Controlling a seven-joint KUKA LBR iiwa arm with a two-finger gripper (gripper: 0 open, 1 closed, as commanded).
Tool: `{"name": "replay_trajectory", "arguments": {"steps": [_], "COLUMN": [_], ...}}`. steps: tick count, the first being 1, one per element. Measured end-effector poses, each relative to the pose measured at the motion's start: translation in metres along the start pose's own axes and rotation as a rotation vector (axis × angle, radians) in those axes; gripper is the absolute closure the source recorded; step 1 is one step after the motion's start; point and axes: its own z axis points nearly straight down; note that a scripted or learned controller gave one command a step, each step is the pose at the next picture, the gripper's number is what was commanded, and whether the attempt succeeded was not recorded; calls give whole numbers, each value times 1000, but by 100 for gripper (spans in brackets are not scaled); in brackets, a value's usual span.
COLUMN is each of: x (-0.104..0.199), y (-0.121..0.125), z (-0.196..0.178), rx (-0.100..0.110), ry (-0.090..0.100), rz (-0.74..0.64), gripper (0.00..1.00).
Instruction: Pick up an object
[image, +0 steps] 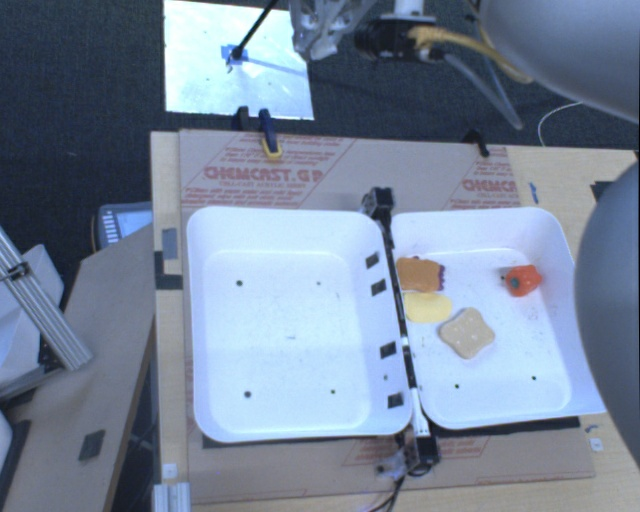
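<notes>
Camera view, big to small: you've got the grey arm (560, 45) bulking across the top right and right edge, well above the bench (110, 300). Two white bins sit side by side: the left bin (200, 330) and the right bin (555, 380), which carries all the candidates. Gripper (322, 28) is up at the top edge, over the floor beyond the bench, nowhere near either bin; you can't tell from here whether it's wide or narrow, and nothing shows in it. Objects, all in the right bin: a tan bread-like piece (467, 333) mid-bin, an orange-brown slab (420, 274) hard against the left wall, a pale yellow flat piece (428, 308) just below it and touching or nearly so, and a small red-orange item (521, 280) off alone toward the right. My read: you're at the start, no approach made yet. Next move needs a swing over the right bin and a descent on one target; the red-orange item or the tan piece looks cleanest, since the other two crowd the wall.
</notes>
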Motion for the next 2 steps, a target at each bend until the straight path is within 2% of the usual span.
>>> {"name": "replay_trajectory", "arguments": {"steps": [1,2], "x": [0,1], "y": [0,0], "z": [0,-11], "rx": [1,-2], "ry": [0,0], "rz": [-1,-4], "gripper": [0,100]}}
